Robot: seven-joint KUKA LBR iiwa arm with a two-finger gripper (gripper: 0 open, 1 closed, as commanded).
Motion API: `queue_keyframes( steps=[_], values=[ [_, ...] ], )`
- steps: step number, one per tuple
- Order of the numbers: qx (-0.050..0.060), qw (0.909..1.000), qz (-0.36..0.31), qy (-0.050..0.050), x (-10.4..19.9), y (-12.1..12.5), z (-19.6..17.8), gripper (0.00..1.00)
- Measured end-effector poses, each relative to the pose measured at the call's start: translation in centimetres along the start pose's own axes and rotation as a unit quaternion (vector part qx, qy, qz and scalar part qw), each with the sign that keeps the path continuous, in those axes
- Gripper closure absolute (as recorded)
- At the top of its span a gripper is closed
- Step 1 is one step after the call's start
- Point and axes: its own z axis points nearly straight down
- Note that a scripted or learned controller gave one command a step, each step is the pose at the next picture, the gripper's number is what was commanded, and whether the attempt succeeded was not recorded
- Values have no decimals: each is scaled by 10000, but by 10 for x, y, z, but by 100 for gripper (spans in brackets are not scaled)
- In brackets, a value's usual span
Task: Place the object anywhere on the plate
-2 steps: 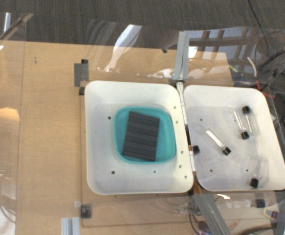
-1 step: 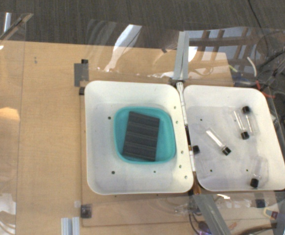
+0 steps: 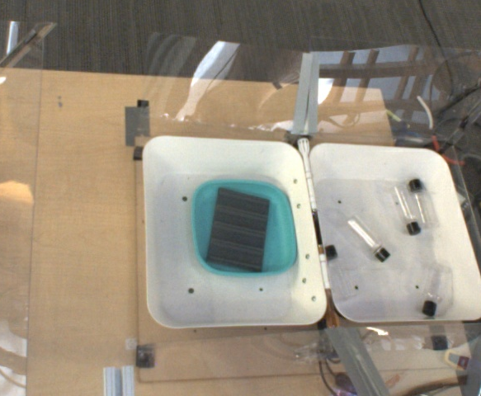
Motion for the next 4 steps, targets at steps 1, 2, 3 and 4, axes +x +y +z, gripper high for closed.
queue_keyframes(
  steps=[1, 2, 3, 4],
  values=[
    [1, 10000, 0, -1, 0, 0, 0, 0],
    [2, 10000, 0, -1, 0, 0, 0, 0],
    [2, 10000, 0, -2, 0, 0, 0, 0],
    [3, 10000, 0, -2, 0, 0, 0, 0]
  ],
)
